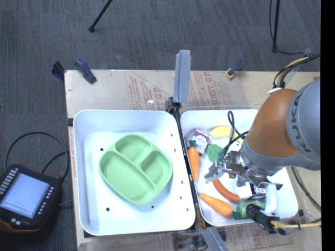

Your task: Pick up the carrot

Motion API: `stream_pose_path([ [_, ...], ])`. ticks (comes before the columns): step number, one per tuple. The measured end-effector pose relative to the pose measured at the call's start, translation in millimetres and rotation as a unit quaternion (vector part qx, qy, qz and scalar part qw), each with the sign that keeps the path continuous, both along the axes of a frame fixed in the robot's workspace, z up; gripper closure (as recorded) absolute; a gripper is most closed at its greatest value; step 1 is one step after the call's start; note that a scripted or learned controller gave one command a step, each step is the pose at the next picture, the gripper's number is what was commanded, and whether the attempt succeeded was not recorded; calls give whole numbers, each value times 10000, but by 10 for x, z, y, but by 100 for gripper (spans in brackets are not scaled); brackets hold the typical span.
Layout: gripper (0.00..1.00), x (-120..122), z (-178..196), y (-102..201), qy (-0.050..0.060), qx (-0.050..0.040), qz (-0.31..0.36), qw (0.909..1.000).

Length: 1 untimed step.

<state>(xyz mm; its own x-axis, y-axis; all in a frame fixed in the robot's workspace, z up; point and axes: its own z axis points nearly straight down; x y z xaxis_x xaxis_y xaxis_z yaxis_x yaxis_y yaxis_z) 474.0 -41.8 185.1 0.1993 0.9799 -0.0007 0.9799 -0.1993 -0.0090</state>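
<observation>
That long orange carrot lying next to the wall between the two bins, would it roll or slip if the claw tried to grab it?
The carrot looks like smooth, glossy toy plastic, so it is probably stiff, light and a bit slippery. Its rounded, tapering shape suggests it could roll or squirt sideways when pinched. Lying close to the bin wall, it may give the gripper little room.

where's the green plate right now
The green plate lies in the left white bin, roughly centred on its floor, across the divider from the carrots in the right bin.
</observation>
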Motion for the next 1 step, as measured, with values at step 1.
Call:
stream_pose_path([
  [1,0,-3,-995,-547,-12,14,672,9977],
])
